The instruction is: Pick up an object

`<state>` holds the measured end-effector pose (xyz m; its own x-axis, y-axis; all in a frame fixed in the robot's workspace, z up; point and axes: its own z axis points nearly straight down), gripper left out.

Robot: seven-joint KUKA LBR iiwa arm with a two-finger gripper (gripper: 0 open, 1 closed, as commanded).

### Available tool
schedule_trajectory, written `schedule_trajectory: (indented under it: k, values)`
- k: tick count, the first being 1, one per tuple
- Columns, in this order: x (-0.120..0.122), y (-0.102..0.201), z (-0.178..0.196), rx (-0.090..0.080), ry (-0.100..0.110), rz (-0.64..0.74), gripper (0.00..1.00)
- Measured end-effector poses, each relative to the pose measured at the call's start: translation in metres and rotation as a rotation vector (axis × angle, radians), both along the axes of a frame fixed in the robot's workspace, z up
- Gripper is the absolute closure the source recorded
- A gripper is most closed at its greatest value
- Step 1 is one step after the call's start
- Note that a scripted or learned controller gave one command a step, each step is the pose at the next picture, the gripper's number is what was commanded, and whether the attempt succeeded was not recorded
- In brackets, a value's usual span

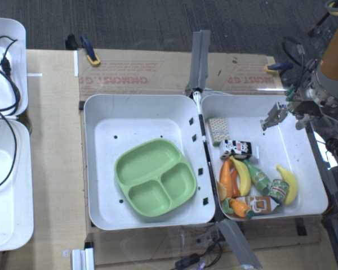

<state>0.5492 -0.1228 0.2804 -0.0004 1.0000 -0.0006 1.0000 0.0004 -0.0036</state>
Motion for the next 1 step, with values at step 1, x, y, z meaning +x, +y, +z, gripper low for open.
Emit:
schedule_trajectory:
  k: [1]
  values:
    - [-0.0252,-0.0109,-0.1423,0.002,0.000,0.137,0.00]
